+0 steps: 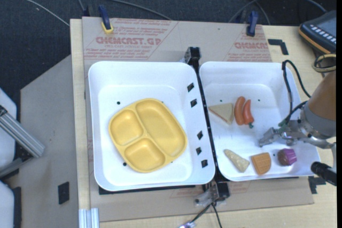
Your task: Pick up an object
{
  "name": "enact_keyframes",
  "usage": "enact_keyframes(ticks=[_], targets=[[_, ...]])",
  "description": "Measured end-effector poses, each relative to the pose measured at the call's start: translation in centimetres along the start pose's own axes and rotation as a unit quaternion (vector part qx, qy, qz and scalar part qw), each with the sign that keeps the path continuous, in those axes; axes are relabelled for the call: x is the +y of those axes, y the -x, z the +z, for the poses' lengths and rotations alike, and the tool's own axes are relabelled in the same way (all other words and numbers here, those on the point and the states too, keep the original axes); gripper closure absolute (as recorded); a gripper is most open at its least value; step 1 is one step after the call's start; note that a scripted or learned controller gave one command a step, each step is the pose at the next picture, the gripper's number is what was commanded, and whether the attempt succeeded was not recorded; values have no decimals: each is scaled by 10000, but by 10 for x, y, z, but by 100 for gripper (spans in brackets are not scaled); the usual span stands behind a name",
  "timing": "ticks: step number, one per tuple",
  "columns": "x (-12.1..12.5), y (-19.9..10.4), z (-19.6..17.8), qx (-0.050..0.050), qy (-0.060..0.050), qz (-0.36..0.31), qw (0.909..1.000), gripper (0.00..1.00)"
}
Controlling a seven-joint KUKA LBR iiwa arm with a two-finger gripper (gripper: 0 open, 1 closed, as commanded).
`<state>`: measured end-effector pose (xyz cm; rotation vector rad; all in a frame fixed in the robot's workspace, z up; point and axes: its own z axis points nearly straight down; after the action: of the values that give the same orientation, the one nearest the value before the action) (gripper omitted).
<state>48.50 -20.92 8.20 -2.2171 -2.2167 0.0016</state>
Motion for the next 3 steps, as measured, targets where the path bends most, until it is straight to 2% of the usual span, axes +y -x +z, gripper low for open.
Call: enact_keyframes(ticks=[1,2,3], targets=[[1,1,-14,-11,27,0,10000,100],[6,-8,-73,-28,53,-10,10000,100],[1,-12,-133,-30,57,-9,10000,100]])
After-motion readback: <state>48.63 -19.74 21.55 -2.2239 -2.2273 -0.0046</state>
